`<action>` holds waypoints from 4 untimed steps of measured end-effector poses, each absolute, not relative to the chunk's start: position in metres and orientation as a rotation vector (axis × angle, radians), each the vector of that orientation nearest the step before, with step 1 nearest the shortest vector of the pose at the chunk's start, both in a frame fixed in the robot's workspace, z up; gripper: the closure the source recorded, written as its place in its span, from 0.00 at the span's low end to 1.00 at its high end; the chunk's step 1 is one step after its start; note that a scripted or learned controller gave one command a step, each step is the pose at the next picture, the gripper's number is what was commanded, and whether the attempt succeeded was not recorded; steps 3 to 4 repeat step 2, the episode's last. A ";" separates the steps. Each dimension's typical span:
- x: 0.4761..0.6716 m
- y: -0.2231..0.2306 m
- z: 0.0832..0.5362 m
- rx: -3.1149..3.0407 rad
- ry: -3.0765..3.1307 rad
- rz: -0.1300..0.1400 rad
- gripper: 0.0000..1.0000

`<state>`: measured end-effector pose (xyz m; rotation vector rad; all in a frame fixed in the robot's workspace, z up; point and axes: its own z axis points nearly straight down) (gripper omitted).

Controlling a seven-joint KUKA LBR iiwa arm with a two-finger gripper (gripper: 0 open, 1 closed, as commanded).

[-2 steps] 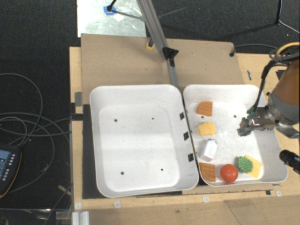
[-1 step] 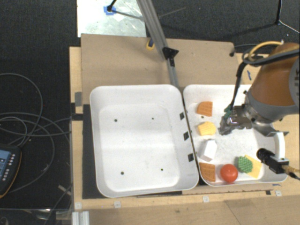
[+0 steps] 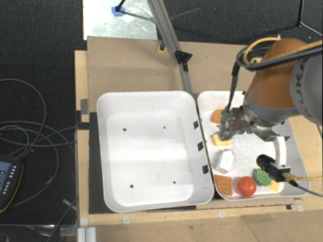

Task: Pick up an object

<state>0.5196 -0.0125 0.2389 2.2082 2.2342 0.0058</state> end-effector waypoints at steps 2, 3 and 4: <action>0.532 0.096 0.233 2.208 2.236 0.005 1.00; 0.532 0.096 0.233 2.208 2.236 0.005 1.00; 0.532 0.096 0.233 2.208 2.236 0.005 1.00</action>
